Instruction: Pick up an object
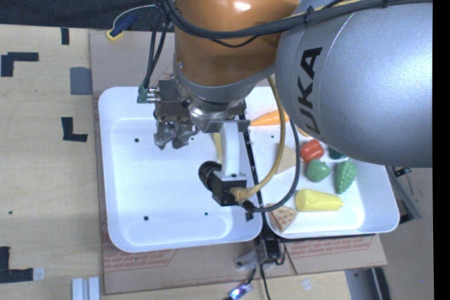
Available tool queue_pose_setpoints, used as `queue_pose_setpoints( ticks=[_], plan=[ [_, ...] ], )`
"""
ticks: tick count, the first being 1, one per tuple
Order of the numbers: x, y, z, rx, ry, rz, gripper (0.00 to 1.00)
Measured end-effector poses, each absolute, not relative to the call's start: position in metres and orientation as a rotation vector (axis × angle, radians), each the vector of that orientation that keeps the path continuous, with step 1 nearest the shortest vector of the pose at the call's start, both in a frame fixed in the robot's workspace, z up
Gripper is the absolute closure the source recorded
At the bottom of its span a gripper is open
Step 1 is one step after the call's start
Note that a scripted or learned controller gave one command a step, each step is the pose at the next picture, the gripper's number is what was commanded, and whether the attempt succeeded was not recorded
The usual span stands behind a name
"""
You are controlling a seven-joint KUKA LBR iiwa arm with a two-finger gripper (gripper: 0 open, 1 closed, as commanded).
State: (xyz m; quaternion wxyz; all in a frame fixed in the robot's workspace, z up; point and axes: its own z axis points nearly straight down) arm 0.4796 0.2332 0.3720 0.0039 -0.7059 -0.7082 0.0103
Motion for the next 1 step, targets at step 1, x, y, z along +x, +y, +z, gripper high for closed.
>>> queue_pose_setpoints(
  ticks=[1],
  plan=[
    [0.4837, 0.2333, 0.5448, -2.221, -2.229, -0.026, 1.00]
  ],
)
